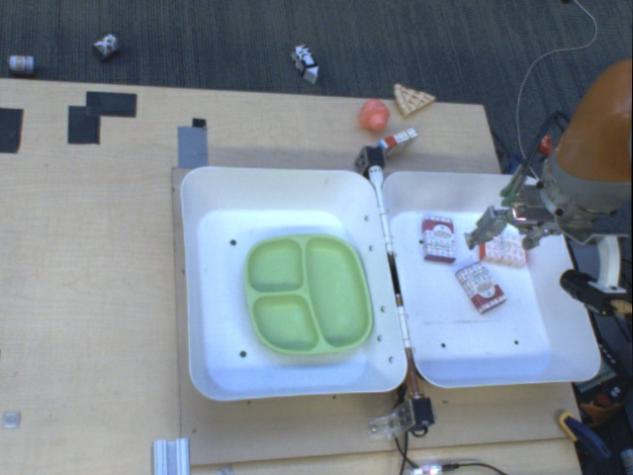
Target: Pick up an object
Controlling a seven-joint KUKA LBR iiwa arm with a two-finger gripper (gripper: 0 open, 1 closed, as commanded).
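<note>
Arm (593, 146) low over right bin (435, 349)

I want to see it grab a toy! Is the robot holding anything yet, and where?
Nothing is held yet. The gripper hangs over the right bin, beside a pale packet, with nothing between its jaws.

Smooth white plastic bins (297, 191) — glossy green plastic tray (309, 295) — pale wood bench (89, 295).

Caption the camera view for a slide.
Gripper hovers over small cartons in the right bin; green divided plate sits in the left bin.
</note>
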